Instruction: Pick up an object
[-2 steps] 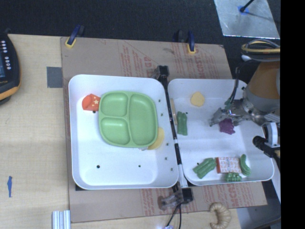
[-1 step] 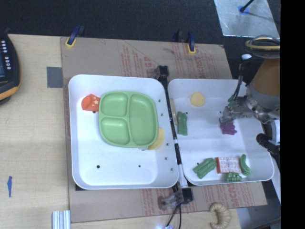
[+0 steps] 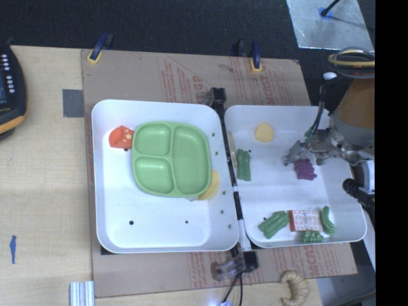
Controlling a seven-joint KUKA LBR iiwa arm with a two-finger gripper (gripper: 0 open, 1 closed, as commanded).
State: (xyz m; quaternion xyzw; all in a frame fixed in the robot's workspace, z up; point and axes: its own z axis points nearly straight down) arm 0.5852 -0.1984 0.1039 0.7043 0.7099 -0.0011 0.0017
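My gripper hangs over the right bin, near its right side, with its metal fingers spread apart. A purple grape bunch lies just below the fingertips, touching or nearly touching them; nothing sits between the fingers. Also in the right bin are a yellow round piece, a green pickle, a green bean pod, a red and white packet and a small green vegetable.
The left bin holds a green divided plate, a red piece at its left and a yellow piece peeking from under it. A tan curled object lies on the bench in front.
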